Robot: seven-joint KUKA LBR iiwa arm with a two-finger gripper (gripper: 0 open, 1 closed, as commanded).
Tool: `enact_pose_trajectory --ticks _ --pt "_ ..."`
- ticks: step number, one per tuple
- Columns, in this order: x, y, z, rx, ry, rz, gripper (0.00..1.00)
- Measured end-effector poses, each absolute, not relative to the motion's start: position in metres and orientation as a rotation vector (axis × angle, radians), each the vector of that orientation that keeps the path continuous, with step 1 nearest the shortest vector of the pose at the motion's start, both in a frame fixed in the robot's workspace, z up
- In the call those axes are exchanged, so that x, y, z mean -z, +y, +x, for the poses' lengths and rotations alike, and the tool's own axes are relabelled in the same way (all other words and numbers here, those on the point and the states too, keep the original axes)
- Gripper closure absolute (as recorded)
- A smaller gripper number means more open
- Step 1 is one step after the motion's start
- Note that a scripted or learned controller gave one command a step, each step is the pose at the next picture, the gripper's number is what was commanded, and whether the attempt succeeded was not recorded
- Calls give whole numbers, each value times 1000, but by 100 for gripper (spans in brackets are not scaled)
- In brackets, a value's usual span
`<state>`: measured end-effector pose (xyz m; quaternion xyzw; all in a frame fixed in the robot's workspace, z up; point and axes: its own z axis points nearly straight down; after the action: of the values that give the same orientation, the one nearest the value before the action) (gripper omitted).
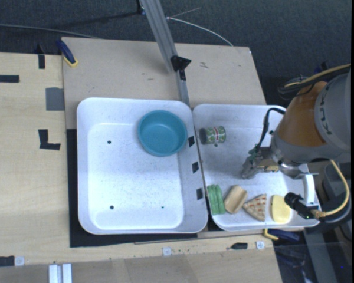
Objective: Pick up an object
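Observation:
My gripper (248,168) hangs low over the middle of the right bin (236,118), reaching in from the right. Nothing shows between its fingers. A small green can (212,135) lies on its side up and to the left of it. Along the bin's near edge lie a green block (215,198), a tan bread roll (235,198), a pizza slice (256,206) and a yellow piece (279,209). These sit just below the gripper, apart from it. A blue bowl (162,132) stands in the left bin (94,175) at its far right corner.
A grey metal pole (164,37) slants down to the divider between the bins. The arm's orange band and grey body (310,125) cover the right bin's right edge. Black cables (333,202) loop at the right. Wooden bench surrounds the bins.

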<state>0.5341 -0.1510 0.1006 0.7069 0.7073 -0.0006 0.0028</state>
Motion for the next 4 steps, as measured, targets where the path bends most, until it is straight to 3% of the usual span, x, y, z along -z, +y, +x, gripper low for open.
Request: enact_pose_trajectory --ticks 3,4 --pt "-255 -158 534 -3 2221 2216 100" --pt "-245 -114 538 2 2227 2218 100"
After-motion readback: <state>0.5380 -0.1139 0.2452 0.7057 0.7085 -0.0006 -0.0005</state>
